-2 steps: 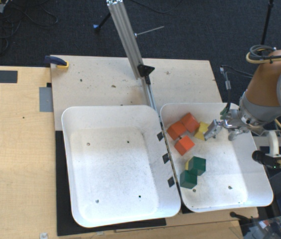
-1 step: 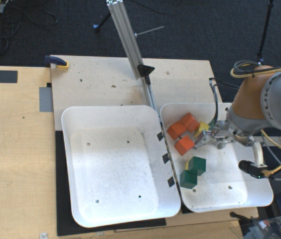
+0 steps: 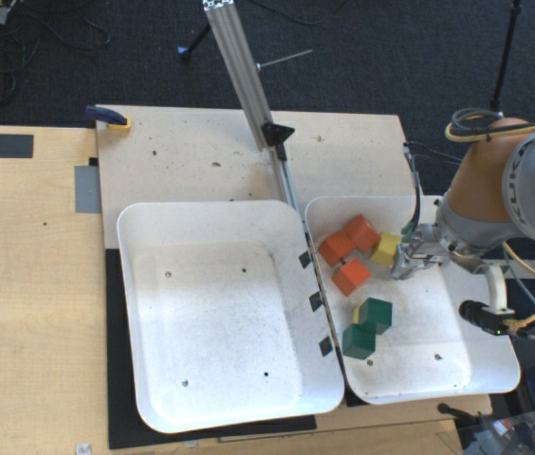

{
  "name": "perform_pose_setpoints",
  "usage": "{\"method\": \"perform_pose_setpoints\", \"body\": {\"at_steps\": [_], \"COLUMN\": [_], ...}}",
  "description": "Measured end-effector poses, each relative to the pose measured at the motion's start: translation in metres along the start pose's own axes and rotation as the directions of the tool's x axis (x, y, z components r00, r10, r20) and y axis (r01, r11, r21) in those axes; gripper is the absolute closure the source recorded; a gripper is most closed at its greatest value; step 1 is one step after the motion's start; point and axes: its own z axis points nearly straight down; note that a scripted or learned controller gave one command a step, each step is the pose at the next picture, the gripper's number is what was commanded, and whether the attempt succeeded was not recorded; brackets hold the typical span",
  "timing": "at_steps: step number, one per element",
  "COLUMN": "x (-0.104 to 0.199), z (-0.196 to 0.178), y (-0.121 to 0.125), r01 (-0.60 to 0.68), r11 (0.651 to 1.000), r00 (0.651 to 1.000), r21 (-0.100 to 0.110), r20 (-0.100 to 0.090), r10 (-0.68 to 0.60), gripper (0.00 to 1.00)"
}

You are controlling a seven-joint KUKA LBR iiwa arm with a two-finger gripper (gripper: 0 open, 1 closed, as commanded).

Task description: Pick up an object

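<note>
In the right bin (image 3: 438,373) lie three orange blocks: one at the top (image 3: 360,229), one to its left (image 3: 336,247) and one lower down (image 3: 351,276). A yellow block (image 3: 385,248) sits just right of them. Two green blocks, one (image 3: 375,313) above the other (image 3: 359,340), rest lower in the bin. My gripper (image 3: 406,263) is down in the right bin, right beside the yellow block and touching or nearly touching its right side. Nothing shows between its fingers.
The left bin (image 3: 154,245) stands beside the right one, with black clips along their shared wall. A slanted aluminium bar (image 3: 244,69) rises behind the bins. A blue clamp (image 3: 108,117) sits at the bench's back left corner.
</note>
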Motion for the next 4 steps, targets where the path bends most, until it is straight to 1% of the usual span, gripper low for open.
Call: {"method": "perform_pose_setpoints", "body": {"at_steps": [1, 2, 3, 4], "x": [0.001, -0.009, -0.006, 0.053], "z": [-0.064, -0.118, -0.162, -0.147], "y": [0.002, 0.0, 0.003, -0.002], "r01": [0.008, 0.004, 0.008, 0.012], "r11": [1.0, 1.0, 1.0, 1.0], "r00": [1.0, 1.0, 1.0, 1.0], "r21": [-0.008, -0.007, -0.007, 0.0], "r20": [0.002, 0.003, 0.002, -0.001], "r10": [-0.008, -0.004, -0.008, -0.012], "gripper": [1.0, 1.0, 1.0, 1.0]}}
